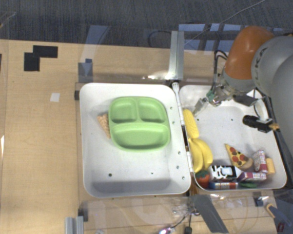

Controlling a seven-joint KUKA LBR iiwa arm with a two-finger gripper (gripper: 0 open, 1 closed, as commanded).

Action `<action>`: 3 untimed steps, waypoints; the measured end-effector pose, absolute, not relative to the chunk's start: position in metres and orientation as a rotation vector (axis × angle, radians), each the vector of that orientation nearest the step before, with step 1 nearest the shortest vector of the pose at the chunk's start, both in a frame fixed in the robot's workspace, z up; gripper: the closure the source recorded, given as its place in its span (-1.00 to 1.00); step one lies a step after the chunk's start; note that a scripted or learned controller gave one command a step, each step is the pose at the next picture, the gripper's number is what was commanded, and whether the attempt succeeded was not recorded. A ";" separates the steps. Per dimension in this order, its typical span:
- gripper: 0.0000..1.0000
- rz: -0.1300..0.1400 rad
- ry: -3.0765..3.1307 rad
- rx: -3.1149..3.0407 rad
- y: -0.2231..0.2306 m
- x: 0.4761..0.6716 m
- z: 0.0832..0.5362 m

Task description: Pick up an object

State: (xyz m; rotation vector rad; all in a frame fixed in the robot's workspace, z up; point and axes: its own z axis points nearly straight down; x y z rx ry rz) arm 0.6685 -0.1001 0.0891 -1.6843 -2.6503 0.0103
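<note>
We see the gripper (206, 101) hanging over the right bin's (234, 115) upper left; whether it is released or clenched we cannot tell. The corn cob (190, 123) lies just below it (bananas (201, 154) farther below). We judge a straight descent, centred on the cob, best.

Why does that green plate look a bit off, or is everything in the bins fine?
The green divided plate in the left bin lies on top of a tan, bread-like piece, covering most of it. Nothing looks spilled or broken.
</note>
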 end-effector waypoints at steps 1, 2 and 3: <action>1.00 -0.009 -2.667 -1.686 -0.097 0.674 0.102; -1.00 -0.005 -2.656 -1.668 -0.092 0.671 0.099; 1.00 -0.012 -2.672 -1.674 -0.092 0.675 0.111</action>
